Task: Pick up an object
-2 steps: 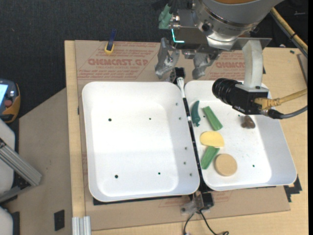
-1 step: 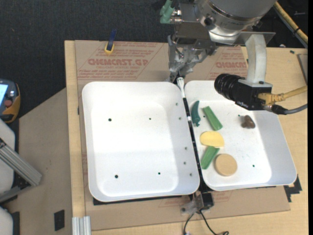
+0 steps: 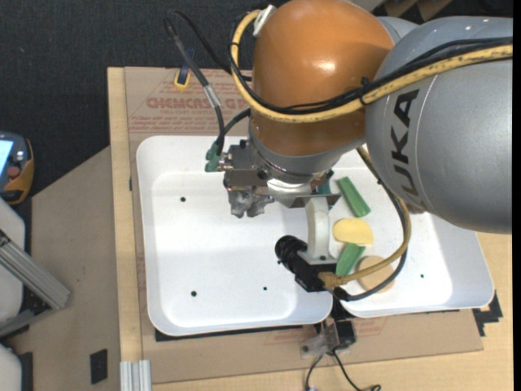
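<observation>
Wedge (image 3: 352,232) between sticks (image 3: 353,195), right bin (image 3: 456,292)

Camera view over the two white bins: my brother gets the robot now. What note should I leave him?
Pincer: low over the left bin, near its back; I see nothing held in it.
Things: a green stick, a yellow piece and a second green piece lie close together at the left side of the right bin, partly under the arm.
Done: nothing is picked up yet.
Left: probably bring the pincer across to one of those pieces, grasp it and lift it.
</observation>
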Controlling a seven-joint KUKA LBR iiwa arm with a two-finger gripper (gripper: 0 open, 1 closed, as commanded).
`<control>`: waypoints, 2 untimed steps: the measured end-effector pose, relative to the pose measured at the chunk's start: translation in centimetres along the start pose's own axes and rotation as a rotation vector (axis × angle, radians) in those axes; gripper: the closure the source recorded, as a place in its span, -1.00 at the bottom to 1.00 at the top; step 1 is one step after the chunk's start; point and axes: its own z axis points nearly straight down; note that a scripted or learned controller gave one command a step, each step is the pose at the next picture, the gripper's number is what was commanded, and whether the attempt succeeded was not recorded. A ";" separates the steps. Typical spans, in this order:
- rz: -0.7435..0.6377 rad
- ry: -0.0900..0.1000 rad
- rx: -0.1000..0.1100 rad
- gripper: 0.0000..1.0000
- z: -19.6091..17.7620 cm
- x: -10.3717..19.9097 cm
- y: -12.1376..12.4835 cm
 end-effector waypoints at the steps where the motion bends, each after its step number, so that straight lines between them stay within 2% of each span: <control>1: 0.009 0.008 -0.028 1.00 -7.8 -8.4 -0.1; 2: -0.007 0.015 -0.033 1.00 -20.2 -2.0 -0.5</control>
